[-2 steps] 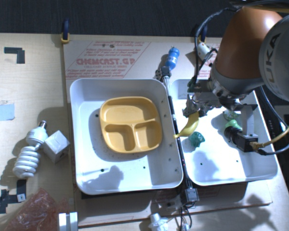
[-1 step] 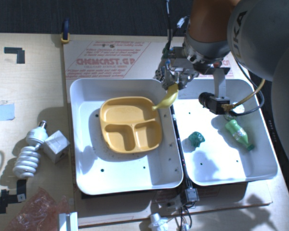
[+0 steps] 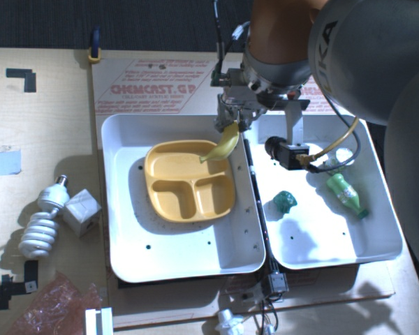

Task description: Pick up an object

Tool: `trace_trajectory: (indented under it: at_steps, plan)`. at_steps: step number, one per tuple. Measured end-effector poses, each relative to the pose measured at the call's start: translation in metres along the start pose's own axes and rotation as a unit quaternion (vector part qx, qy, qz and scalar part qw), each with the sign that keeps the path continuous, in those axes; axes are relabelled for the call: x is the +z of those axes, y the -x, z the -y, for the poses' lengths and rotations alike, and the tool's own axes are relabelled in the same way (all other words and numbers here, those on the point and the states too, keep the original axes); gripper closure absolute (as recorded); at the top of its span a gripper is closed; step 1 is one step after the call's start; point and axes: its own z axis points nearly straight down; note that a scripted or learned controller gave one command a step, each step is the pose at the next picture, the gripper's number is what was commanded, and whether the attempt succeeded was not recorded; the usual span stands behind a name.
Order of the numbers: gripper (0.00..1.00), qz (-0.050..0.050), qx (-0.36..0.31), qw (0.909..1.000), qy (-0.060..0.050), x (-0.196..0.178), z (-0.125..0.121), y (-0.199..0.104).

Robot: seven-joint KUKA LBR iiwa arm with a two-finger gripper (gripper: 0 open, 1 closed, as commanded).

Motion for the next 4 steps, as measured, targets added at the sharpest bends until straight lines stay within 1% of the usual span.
trace_trajectory:
  at_steps: [1, 2, 3, 4]
  plan:
    - [1.0, 0.0, 0.0, 1.0, -0.001, 0.013, -0.001, -0.003]
    - [1.0, 0.0, 0.0, 1.0, 0.0, 0.029, -0.05, -0.007]
    - [1.0, 0.0, 0.001, 1.0, 0.0, -0.015, -0.065, 0.068]
    - [1.0, 0.0, 0.001, 1.0, 0.0, 0.024, -0.065, 0.077]
